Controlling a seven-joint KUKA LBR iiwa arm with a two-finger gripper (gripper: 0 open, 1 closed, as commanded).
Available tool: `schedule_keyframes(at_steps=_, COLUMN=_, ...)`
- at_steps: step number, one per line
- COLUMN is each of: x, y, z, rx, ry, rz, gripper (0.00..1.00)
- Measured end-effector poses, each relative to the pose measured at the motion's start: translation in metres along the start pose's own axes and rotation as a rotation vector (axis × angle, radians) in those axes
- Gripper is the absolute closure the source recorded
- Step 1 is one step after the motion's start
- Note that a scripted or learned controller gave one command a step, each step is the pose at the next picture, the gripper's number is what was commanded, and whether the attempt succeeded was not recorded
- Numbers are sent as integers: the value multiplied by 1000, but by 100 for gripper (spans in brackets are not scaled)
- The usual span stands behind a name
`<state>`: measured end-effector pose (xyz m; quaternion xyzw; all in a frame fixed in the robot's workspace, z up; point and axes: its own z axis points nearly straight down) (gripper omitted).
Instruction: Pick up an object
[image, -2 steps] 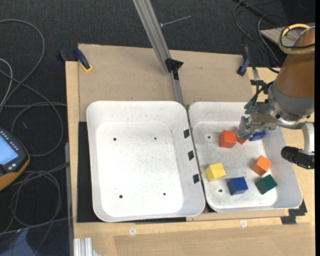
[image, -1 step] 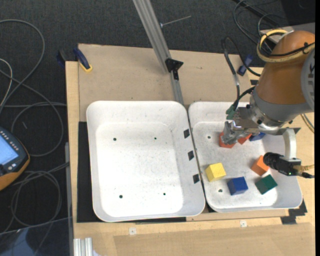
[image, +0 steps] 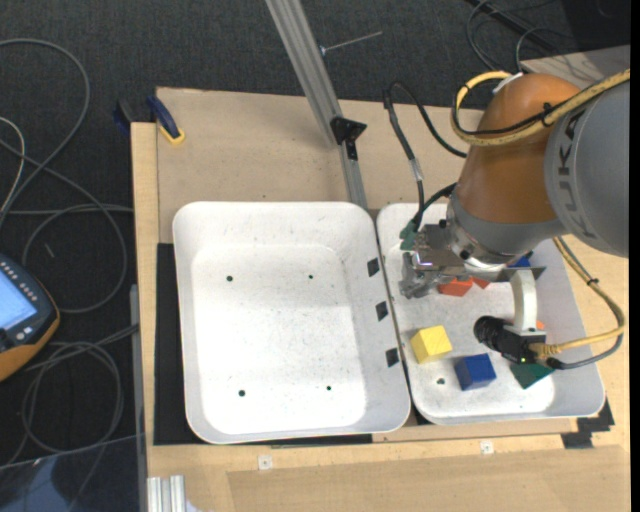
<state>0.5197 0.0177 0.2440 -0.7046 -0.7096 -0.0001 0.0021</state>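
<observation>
My gripper (image: 414, 280) hangs over the left part of the right bin (image: 500, 405), close to the wall between the two bins. A red block (image: 458, 287) lies just to its right, partly hidden by the wrist. A yellow cube (image: 432, 343) sits in the bin a little in front of the gripper, apart from it. A blue cube (image: 475, 371) lies nearer the front, and a green piece (image: 533, 374) lies to its right. Nothing shows between the fingers.
The left bin (image: 200, 240) stands beside the right one, with black clips (image: 381, 310) along the shared wall. A metal pole (image: 318, 85) slants up behind the bins. A blue piece (image: 524, 264) peeks out beneath the arm. Cables and a handheld device (image: 20, 310) lie left of the bench.
</observation>
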Motion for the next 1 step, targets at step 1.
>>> schedule_keyframes(at_steps=1, x=45, y=-1, z=7, rx=1, ry=-1, rz=1, gripper=100)
